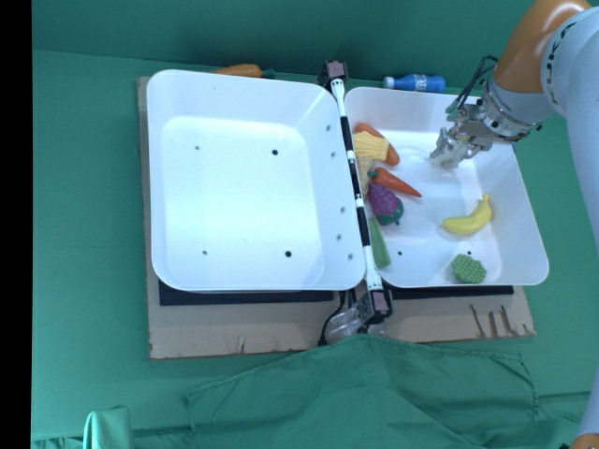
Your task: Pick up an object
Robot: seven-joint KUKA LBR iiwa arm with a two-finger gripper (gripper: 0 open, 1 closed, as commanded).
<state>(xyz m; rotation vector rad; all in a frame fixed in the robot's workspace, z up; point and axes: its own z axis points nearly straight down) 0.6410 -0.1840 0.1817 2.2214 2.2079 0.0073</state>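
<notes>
My gripper (pixel 449 153) hangs over the back part of the right bin (pixel 524 251), above bare white floor, with nothing visible between its fingers. A yellow banana (pixel 470 217) lies in front of it, to the right. A green knobbly fruit (pixel 467 268) sits near the bin's front edge. Along the bin's left side lie a yellow corn cob (pixel 369 145), an orange carrot (pixel 397 182), a purple bunch of grapes (pixel 384 201) and a green vegetable (pixel 378 243).
The left bin (pixel 245 181) stands beside the right one, with a striped divider bar (pixel 357 190) between them. A blue bottle (pixel 415 83) and an orange item (pixel 240 69) lie on the cloth behind the bins. Rumpled green cloth (pixel 374 391) lies in front.
</notes>
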